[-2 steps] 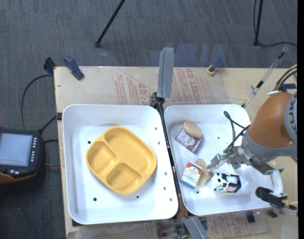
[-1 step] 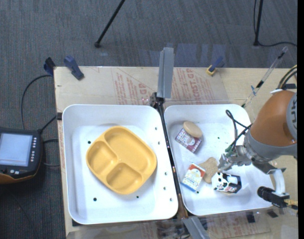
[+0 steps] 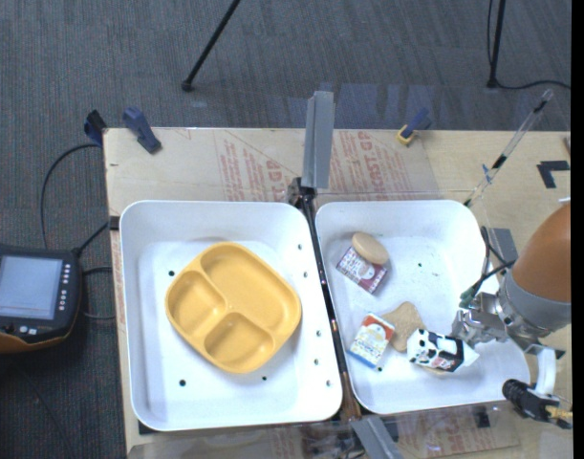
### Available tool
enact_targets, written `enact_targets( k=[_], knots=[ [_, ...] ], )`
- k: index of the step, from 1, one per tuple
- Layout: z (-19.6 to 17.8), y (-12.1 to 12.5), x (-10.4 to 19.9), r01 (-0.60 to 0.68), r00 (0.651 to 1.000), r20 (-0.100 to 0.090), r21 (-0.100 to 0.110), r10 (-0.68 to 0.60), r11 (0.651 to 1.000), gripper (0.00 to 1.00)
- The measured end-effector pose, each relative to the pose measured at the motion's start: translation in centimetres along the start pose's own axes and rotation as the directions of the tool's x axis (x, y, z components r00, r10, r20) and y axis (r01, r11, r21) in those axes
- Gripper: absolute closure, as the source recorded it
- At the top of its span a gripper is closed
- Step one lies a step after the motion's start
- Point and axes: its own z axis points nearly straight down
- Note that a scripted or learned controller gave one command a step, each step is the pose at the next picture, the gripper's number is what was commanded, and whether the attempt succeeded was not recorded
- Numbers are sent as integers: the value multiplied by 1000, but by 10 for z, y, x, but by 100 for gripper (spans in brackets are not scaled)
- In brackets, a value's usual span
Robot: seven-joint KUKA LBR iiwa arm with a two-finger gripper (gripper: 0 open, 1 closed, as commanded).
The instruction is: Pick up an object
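Observation:
My gripper (image 3: pixel 470 331) hangs low over the right bin's (image 3: pixel 435 213) front right corner, under the grey wrist with its orange band (image 3: pixel 559 251). A black-and-white patterned carton (image 3: pixel 433 354) lies right at the gripper's tip, touching or nearly touching it; whether it is gripped is unclear. Left of the carton are a tan toast-like slice (image 3: pixel 403 319) and a small red, white and blue box (image 3: pixel 371 340). Further back lie a round tan biscuit (image 3: pixel 371 248) and a maroon packet (image 3: pixel 359 270), the biscuit overlapping the packet's top edge.
The left bin (image 3: pixel 143 256) holds a yellow divided plate (image 3: pixel 232 305). A grey post (image 3: pixel 318 142) stands behind the seam between the bins. A pendant screen (image 3: pixel 29 290) sits off the bench's left side. Clamps and cables line the bench edges.

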Motion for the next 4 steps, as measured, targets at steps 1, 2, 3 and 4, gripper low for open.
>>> enact_targets(
  k=[1, 2, 3, 4],
  knots=[
    [-83, 22, 79, -253, 967, 0, -4, 253, 967, 100],
    [-57, 129, 116, -516, 856, 2, -2, 516, 856, 100],
    [-102, 104, 173, -684, 730, -2, -5, 684, 730, 100],
    [-100, 74, 234, -882, 471, -1, -2, 882, 471, 100]
  ],
)
